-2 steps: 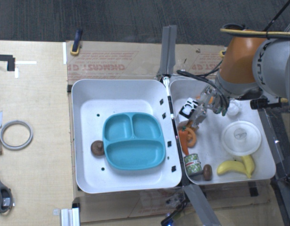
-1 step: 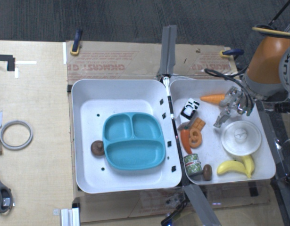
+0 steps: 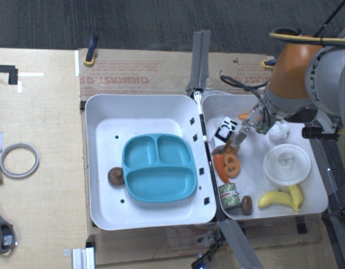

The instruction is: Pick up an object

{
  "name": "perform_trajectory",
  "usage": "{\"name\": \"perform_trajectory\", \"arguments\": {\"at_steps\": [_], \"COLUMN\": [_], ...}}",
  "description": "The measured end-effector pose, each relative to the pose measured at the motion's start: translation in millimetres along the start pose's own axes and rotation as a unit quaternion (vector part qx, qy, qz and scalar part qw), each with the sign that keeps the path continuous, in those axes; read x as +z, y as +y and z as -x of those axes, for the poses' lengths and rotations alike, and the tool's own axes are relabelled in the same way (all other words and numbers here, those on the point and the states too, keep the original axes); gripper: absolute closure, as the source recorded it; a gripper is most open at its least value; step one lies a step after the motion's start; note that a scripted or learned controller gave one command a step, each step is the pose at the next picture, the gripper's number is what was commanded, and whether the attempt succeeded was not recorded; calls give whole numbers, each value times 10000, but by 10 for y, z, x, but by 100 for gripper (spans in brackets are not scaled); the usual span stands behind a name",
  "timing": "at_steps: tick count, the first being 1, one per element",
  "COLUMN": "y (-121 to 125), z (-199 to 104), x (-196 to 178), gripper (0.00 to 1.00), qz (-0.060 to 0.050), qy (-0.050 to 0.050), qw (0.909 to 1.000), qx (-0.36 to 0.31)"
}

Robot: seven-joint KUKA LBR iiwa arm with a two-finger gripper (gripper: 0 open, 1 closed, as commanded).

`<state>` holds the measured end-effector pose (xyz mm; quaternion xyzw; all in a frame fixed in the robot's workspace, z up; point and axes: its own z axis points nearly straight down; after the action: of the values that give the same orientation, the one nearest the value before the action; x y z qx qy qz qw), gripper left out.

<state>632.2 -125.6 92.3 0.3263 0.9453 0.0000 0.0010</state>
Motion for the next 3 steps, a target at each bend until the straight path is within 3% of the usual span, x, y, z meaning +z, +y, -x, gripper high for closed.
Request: {"name": "perform_trajectory", "arguments": {"at_steps": [1,2,3], "y": [-753,-351,65], "z": [80,-737,-326], "x": [-5,3,0], "gripper": [0,0,0], "qz": [-1,-2,-4], "qy": [-4,7,-4], "qw": [9992,9982,9954], "qx": [397,607,956]}}
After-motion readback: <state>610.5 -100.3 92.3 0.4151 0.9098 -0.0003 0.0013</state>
